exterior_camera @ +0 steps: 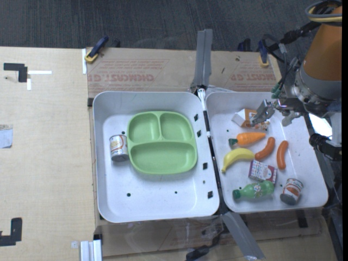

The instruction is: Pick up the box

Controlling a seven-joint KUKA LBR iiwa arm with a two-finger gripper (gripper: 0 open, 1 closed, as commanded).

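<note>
arm: cut off by the right and top edges — its base is out of frame
gripper: fingers too small and dark to tell apart
packet: partly covered by the gripper; print unreadable
box: label too small to read
right bin: far rim partly behind the arm

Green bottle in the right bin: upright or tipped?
Tipped. The green bottle lies on its side on the right bin floor, long axis roughly left-right, between the small box and the bin's near wall.
</note>
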